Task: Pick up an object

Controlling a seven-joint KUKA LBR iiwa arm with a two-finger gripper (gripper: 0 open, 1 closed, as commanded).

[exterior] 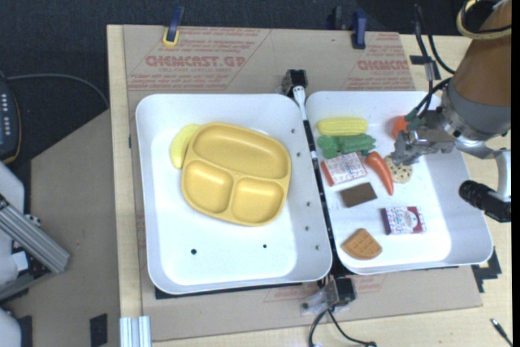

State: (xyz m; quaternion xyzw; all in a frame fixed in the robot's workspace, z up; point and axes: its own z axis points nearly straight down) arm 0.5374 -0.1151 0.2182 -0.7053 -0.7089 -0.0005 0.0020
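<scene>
Several small toy foods lie in the right bin [471, 248], and my gripper [406, 152] hangs over the one I judge it is aiming at, the orange carrot [379, 171], which lies slantwise mid-bin beside a speckled cookie [399, 171]. Whether the gripper is open or closed I cannot tell. I'd guess the carrot is light, stiff, slick plastic; I'd pinch across its thicker middle.
</scene>
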